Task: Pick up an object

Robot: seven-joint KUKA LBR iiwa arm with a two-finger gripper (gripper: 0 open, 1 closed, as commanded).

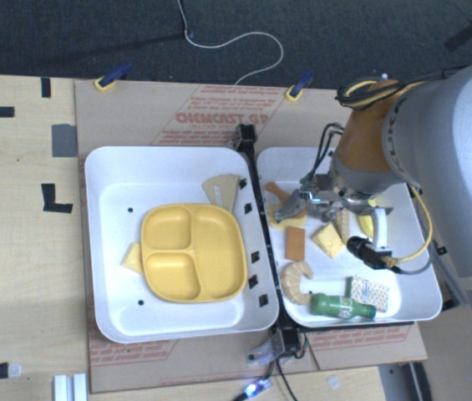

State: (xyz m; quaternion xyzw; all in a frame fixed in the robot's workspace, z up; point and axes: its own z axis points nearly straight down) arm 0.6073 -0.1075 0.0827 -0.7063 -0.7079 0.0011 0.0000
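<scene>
My gripper [312, 207] hangs low over the upper left part of the right bin [423, 295], reaching in from the right. Just below it lie a yellow cheese wedge [329, 241] and an orange-brown rectangular block [295, 242]. A small brown piece [275, 192] sits to its upper left, by the bin's wall. A croissant [295, 281], a green bottle [341, 307] and a patterned packet [370, 291] lie along the bin's near side. A yellow object [367, 222] is partly hidden under the wrist.
The left bin [106, 182] holds a yellow divided plate [194, 251], a beige wedge [224, 190] at its far edge and a yellow piece [130, 257] at its left. The arm's bulk [436, 157] covers the right bin's far right side.
</scene>
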